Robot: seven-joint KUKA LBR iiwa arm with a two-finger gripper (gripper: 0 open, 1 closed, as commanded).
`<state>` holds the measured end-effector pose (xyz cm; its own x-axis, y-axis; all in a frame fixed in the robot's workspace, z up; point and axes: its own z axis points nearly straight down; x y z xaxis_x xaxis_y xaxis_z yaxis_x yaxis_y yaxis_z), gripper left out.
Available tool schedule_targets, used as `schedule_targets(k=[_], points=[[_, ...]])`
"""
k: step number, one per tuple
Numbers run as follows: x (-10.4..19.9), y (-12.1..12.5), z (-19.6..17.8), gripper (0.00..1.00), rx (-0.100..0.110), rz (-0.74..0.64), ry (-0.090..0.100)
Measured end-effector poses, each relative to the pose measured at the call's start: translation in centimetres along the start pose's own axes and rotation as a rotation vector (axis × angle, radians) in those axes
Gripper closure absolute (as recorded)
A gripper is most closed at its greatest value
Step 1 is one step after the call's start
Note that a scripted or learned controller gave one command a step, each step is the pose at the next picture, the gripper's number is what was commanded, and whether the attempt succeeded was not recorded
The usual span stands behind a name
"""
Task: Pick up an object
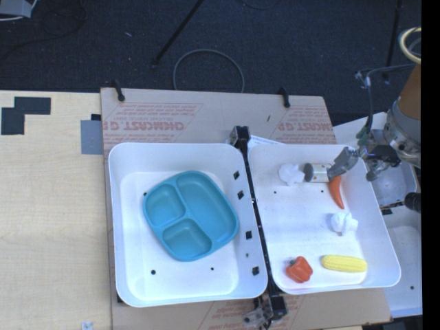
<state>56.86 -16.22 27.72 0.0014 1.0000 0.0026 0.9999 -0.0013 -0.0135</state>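
My gripper (357,166) hovers over the far right corner of the right bin (385,280), open, with nothing between its fingers. One grey finger (342,162) points down-left, its tip just above the top end of an orange carrot (336,192) lying in the bin. A white lumpy item (290,174) with a dark stub beside it lies to the finger's left. Another small white item (342,222) sits below the carrot. A yellow corn cob (344,263) and a red pepper (299,269) rest near the bin's front edge.
The left bin (127,184) holds a blue three-compartment plate (189,214). A black divider with clips (251,218) runs between the bins. Cardboard (206,119) lies under both, and the wooden bench top (48,218) extends left.
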Motion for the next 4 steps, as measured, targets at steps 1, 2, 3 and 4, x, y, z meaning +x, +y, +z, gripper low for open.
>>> schedule_targets(k=[1,2,3,4], points=[[0.0,0.2,-0.6,0.0,-0.01,-0.002,-0.002],[0.4,1.0,5.4,0.0,-0.005,-0.002,-0.001],[1.4,1.0,10.7,0.0,-0.005,-0.002,0.0],[0.9,0.6,15.4,0.0,-0.005,-0.001,-0.001]])
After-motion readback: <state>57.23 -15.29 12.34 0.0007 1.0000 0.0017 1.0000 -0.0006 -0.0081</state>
